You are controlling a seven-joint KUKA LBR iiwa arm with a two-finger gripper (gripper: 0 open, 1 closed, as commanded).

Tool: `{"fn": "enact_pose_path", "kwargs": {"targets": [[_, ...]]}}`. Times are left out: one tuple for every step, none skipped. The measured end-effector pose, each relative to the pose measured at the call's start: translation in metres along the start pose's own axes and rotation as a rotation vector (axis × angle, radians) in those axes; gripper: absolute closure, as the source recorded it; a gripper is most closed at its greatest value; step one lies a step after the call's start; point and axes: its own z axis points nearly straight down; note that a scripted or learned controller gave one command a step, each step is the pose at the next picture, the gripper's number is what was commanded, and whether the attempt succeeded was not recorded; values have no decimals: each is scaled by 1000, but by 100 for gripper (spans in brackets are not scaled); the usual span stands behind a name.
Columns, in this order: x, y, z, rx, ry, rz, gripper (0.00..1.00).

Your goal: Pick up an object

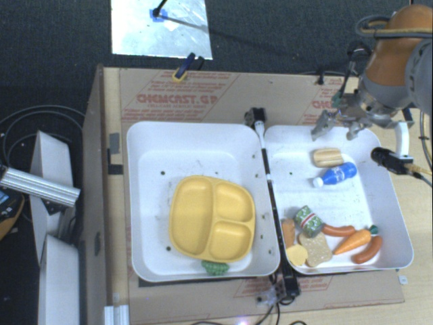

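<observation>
My gripper [335,128] hangs over the far edge of the right bin [385,202], its fingers spread open with nothing between them. Just in front of it lie a tan bread roll [327,157] and a blue bottle [336,175] with a white cap. At the bin's near end sit a green can [308,219], a carrot [352,241], a red sausage [338,230], a second sausage [367,249], a speckled cracker [316,249] and a yellow disc [296,254].
The left bin [152,181] holds a yellow divided plate [211,218] with a small green item [215,267] at its near edge. A black-topped divider [267,181] runs between the bins. The grey-and-orange arm [399,53] reaches in from the upper right.
</observation>
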Motion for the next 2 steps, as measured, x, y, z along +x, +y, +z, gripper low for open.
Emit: {"fn": "enact_pose_path", "kwargs": {"targets": [[-37,-9,109,-4,-4,2,0],[-66,11,111,-2,-1,1,0]]}}
